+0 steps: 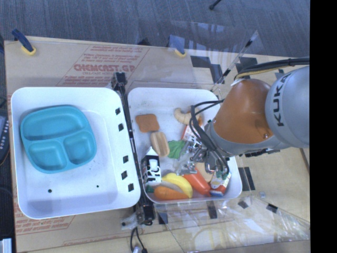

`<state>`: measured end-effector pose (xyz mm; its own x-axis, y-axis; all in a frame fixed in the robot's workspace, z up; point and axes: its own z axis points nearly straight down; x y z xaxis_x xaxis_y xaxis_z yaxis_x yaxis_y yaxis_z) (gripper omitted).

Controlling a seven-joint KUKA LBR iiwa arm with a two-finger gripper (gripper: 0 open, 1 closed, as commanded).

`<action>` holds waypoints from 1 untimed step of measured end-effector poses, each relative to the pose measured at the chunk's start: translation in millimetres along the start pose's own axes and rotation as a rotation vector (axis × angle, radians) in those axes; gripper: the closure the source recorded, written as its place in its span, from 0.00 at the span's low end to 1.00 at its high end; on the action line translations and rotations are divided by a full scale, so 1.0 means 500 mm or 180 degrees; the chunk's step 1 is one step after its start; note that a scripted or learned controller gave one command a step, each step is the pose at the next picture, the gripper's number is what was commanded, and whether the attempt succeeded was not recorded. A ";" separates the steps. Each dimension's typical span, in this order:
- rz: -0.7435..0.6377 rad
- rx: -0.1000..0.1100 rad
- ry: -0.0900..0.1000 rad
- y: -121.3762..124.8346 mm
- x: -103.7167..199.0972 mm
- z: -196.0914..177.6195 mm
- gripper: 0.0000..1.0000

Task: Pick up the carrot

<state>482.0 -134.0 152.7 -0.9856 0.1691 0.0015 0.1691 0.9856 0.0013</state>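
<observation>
Toward the near right part of the table, the gripper [202, 159] hung low inside the right bin [158, 95], above a dense pile of toy food. Whether it was released or clenched could not be told. The carrot [169, 193] lay against the bin's near wall, touching a banana [178, 182] and just beside an orange-red pepper-like piece [197, 182]. Judged risk: the crowding could cause a neighbouring item to be grasped instead, or the near wall could block the approach. A blue divided plate [55, 136] sat in the left bin [63, 199].
</observation>
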 end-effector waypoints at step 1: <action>-0.0098 0.0007 -0.0009 -0.111 -0.067 0.112 0.00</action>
<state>505.7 -194.3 96.7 -0.9903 0.1388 -0.0012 0.1388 0.9903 -0.0008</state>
